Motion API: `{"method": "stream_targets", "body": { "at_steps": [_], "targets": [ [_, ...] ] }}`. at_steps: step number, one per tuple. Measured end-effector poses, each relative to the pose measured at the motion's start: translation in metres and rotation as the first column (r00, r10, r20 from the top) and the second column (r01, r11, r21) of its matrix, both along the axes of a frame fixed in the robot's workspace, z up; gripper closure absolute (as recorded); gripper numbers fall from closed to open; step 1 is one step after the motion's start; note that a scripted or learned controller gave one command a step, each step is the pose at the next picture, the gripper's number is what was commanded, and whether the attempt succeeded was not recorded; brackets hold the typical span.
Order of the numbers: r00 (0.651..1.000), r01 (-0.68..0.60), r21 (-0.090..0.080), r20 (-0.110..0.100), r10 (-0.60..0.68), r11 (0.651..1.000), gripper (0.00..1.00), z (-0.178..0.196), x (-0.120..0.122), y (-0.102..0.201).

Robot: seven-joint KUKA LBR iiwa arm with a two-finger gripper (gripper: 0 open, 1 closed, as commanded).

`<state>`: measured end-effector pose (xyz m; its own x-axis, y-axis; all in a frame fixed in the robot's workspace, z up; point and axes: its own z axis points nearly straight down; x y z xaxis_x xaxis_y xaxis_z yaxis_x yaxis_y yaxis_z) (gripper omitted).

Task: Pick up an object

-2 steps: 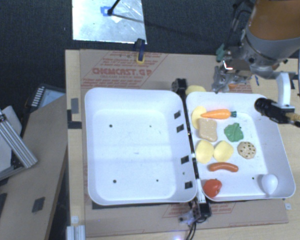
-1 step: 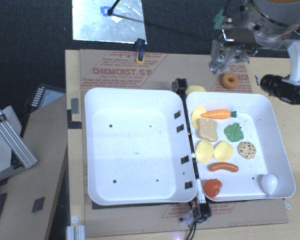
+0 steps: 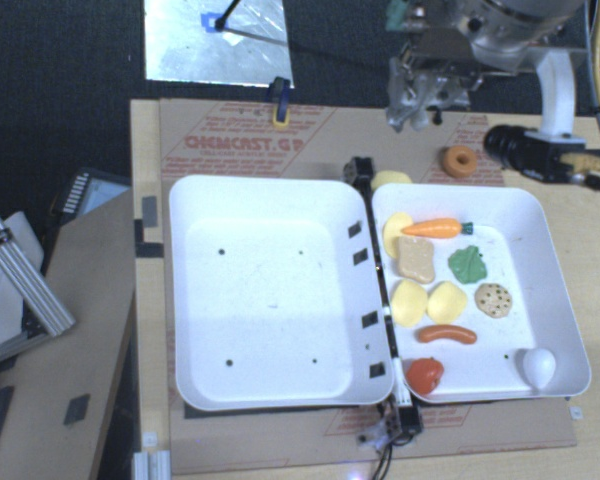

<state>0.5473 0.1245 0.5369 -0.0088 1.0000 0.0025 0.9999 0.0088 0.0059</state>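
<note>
My gripper (image 3: 417,116) hangs high above the bench, beyond the far edge of the right bin (image 3: 555,298), with nothing between its fingers. Below it in that bin lie an orange carrot (image 3: 435,229), a tan bread slice (image 3: 416,259), a green leafy piece (image 3: 468,264), a cookie (image 3: 493,299), two yellow pieces (image 3: 410,303) (image 3: 446,301), a red sausage (image 3: 446,335), a red tomato (image 3: 424,374) and a white egg (image 3: 537,365). A further yellow piece (image 3: 395,230) rests beside the carrot.
The left bin (image 3: 195,268) sits beside the right one. A brown doughnut (image 3: 460,161) and a pale yellow piece (image 3: 390,180) lie on the cardboard behind the right bin. A shiny metal sheet (image 3: 218,28) lies at the back left.
</note>
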Motion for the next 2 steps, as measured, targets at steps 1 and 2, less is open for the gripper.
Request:
{"method": "stream_targets", "body": {
  "at_steps": [1, 2],
  "targets": [
    [1.0, 0.002, -0.002, -0.002, -0.002, 1.0, 1.0, -0.002, 0.041, 0.029],
    [1.0, 0.002, -0.001, -0.002, -0.002, 1.0, 1.0, -0.002, 0.073, 0.056]
  ]
}}
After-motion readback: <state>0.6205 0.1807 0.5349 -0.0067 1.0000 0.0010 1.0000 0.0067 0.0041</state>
